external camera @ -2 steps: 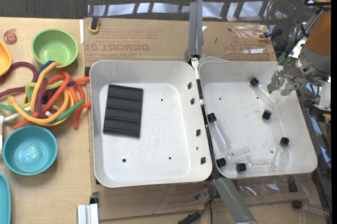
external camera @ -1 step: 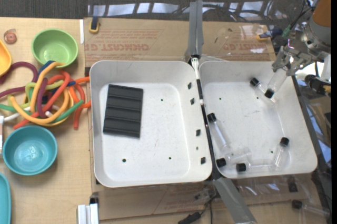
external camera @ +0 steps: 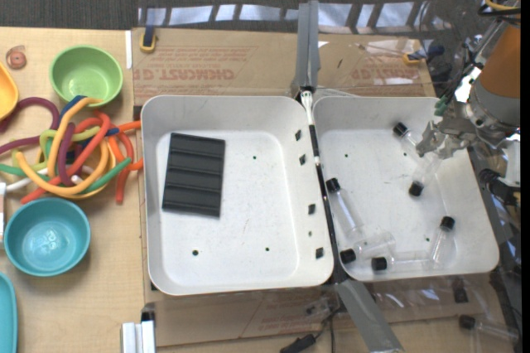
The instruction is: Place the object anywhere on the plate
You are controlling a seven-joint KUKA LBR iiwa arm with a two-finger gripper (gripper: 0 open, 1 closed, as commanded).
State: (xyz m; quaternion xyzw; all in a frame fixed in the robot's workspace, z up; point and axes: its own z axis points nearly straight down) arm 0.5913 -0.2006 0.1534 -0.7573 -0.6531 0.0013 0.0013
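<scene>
I have the gripper [external camera: 437, 146] over the right bin [external camera: 364, 115], near its right rim. The nearest tube [external camera: 425, 176] lies just below it toward the bin's front, its long axis slanting front to back, black cap at the front end. Whether the gripper has closed on anything I cannot tell. The dark ridged plate [external camera: 194, 174] sits by the left bin's [external camera: 248, 277] left wall.

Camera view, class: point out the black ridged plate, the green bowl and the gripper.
black ridged plate [external camera: 194, 174], camera view, middle of its top face.
green bowl [external camera: 85, 76], camera view, inside of its floor.
gripper [external camera: 436, 146], camera view, between its fingertips.
</scene>
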